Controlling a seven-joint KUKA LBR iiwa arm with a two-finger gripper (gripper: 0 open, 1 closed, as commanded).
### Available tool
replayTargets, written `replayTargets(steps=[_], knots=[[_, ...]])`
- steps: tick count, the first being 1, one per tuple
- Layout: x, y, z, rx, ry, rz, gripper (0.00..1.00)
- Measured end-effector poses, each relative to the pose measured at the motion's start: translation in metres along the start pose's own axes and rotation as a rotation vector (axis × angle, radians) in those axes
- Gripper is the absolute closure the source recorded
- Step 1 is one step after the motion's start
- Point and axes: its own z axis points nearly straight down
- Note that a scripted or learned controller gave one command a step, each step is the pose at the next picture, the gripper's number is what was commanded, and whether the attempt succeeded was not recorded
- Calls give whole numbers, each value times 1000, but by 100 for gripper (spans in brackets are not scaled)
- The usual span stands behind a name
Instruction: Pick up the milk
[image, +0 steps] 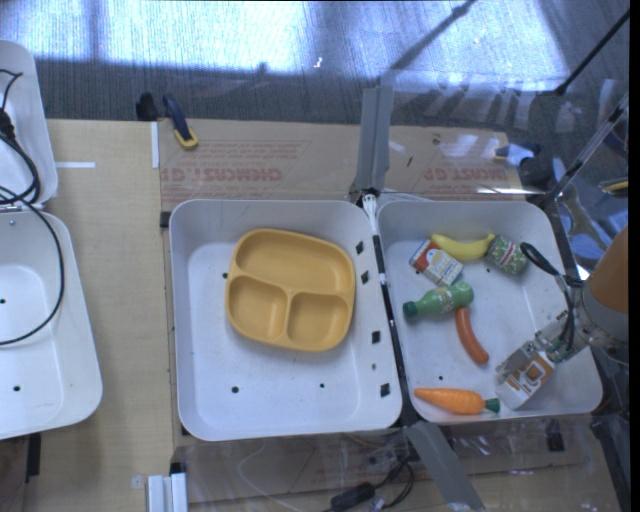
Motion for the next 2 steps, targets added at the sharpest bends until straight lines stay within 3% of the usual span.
replayTargets(steps=[1, 2], knots=[[-1, 1, -9, -2, -2, 4, 100], [-1, 1, -9, -2, -1, 3, 0]])
